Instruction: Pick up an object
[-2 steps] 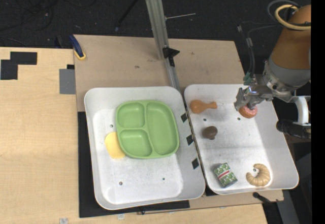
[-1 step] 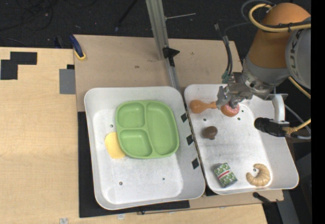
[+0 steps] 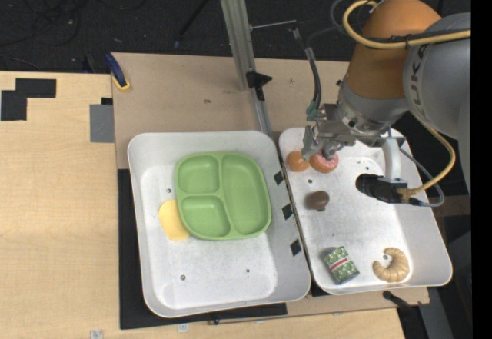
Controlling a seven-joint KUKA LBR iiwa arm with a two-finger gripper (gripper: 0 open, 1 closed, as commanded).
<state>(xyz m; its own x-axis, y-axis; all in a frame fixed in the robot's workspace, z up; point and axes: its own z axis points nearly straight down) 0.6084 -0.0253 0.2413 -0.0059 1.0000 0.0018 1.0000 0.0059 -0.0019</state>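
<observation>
Camera view: the claw (image 3: 321, 151) hangs low at the right bin's (image 3: 430, 253) eleven o'clock corner, over a pink donut (image 3: 325, 163); an orange ball (image 3: 297, 161) lies at the donut's nine o'clock. Whether its grip is shut, I cannot tell. Grasp step, probably; next comes a clean lift.

I see the bench (image 3: 184, 95) carrying two white bins side by side: the left bin (image 3: 215, 276) toward its front edge, the right bin (image 3: 419, 253) at its front right corner.
</observation>
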